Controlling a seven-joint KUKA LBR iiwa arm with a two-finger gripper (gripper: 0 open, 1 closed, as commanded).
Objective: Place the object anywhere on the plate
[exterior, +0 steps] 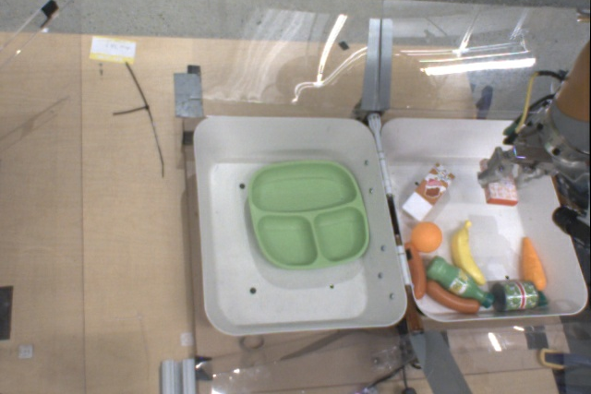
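A green plate [268,191] with three compartments lies in the left white bin [222,291]. My gripper [499,171] reaches in from the right over the upper right part of the right bin [554,309]. A small red and white carton [501,193] sits directly beneath the gripper, at its tip. Whether the carton is gripped cannot be made out. The gripper is well to the right of the plate, across the divider between the bins.
The right bin also holds a red snack packet [434,184], a white card [417,208], an orange [426,237], a banana [466,252], a carrot [532,261], a green bottle [457,278], two sausages [452,299] and a dark can [517,295].
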